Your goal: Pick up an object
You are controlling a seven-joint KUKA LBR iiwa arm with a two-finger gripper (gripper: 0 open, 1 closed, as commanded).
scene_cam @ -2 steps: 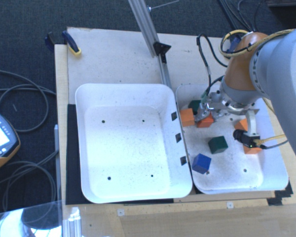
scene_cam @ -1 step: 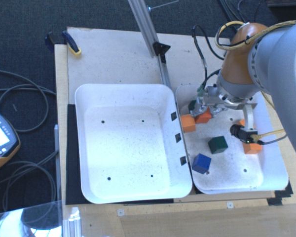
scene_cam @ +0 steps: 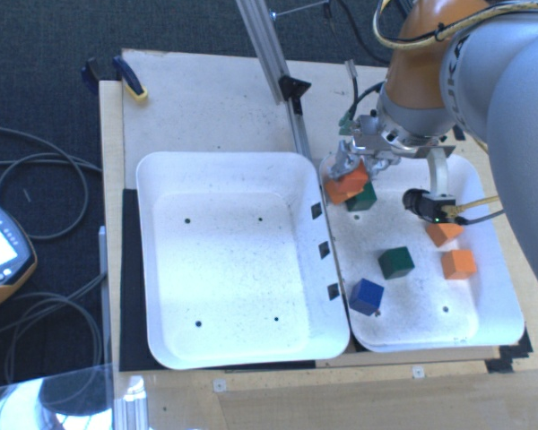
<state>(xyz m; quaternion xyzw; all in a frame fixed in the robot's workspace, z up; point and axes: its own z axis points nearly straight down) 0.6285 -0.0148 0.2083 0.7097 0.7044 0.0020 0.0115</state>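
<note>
My gripper (scene_cam: 349,170) hangs over the far left corner of the right bin (scene_cam: 448,330), near the wall shared with the left bin. An orange block (scene_cam: 346,187) sits between its fingertips, tilted, and seems lifted off the bin floor. A dark green block (scene_cam: 363,200) lies just behind and below it, partly hidden. Other loose pieces in the right bin are a green cube (scene_cam: 396,262), a blue cube (scene_cam: 367,296), an orange cube (scene_cam: 458,264) and another orange piece (scene_cam: 445,233).
The left bin (scene_cam: 161,195) stands beside the gripper to the left. A slanted metal pole (scene_cam: 267,47) rises just behind the bins. A black fitting with cables (scene_cam: 426,204) hangs under the arm. A yellow and blue tool (scene_cam: 130,77) lies at the bench's far left corner.
</note>
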